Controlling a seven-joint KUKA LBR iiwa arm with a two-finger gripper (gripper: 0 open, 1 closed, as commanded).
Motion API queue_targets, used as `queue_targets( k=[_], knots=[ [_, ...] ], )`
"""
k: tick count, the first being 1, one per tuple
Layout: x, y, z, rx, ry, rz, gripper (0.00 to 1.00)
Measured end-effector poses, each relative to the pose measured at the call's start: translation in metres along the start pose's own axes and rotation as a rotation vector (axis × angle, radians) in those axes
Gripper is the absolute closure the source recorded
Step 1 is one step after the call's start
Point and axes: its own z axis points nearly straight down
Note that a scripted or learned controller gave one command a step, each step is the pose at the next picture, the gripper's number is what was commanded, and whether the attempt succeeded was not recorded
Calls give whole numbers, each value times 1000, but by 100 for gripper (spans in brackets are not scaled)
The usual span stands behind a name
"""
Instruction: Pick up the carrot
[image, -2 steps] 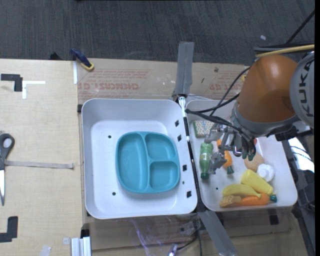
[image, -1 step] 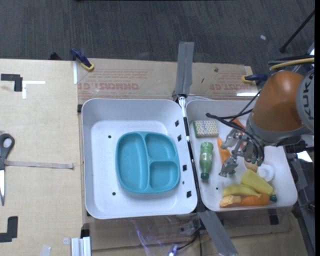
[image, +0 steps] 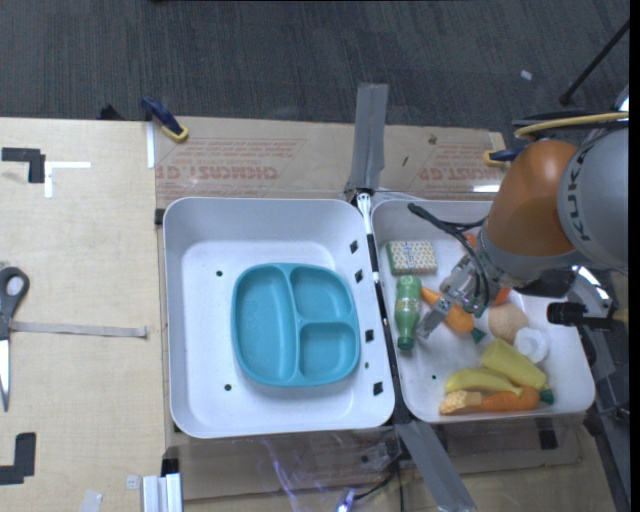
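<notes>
Two orange things sit in the right-hand bin (image: 570, 395), and that is your main risk. From the camera view above the tabletop, the carrot (image: 505, 401) reads as the long orange piece with a green stub, lying along the near wall, touching the corn cob (image: 455, 403) and just under the yellow banana-like fruit (image: 510, 365). The arm (image: 540, 210) has its jaws low over a different spot, by a shorter orange piece (image: 455, 318) between the green bottle (image: 406, 310) and a pale round item (image: 507, 320). You cannot tell from here whether the jaws are spread or pressed together, and nothing visibly sits between them.

A close here would likely catch the wrong orange piece, or nudge the bottle. Going for the carrot has its own trouble — it is packed against the wall and its neighbours, so the jaws may strike the rim or drag the corn along.
</notes>
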Motion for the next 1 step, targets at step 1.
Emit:
queue_targets(
  k=[1],
  knots=[
    [-1, 1, -10, 0, -3, -3, 100]
  ],
)
